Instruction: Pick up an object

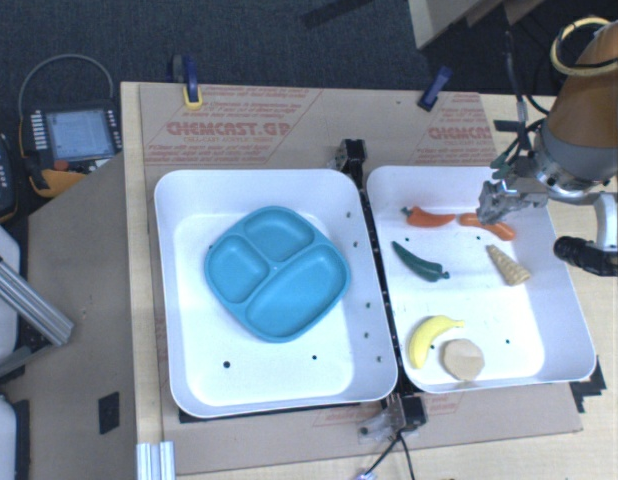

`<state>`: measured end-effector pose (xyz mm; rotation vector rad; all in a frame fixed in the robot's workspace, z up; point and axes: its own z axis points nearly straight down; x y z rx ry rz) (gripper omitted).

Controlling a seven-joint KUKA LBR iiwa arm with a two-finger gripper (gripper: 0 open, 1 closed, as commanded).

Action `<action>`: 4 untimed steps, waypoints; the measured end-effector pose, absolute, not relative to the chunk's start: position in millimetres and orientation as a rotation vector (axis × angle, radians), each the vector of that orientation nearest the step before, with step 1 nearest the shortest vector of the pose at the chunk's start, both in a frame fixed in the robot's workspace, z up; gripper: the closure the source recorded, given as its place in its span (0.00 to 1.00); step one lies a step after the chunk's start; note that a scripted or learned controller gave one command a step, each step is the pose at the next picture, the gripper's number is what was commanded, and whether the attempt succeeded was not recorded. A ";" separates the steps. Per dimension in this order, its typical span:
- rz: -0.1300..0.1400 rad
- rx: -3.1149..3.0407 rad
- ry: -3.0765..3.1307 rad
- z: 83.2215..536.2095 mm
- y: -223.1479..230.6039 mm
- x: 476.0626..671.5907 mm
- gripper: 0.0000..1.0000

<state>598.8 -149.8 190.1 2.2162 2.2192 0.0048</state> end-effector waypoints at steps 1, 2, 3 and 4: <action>0.005 2.216 2.219 229.2 -150.0 600.1 1.00; 0.000 2.218 2.230 219.0 -95.0 585.7 1.00; 0.001 2.219 2.230 221.8 -46.9 559.2 1.00; 0.002 2.217 2.232 229.4 10.1 538.3 1.00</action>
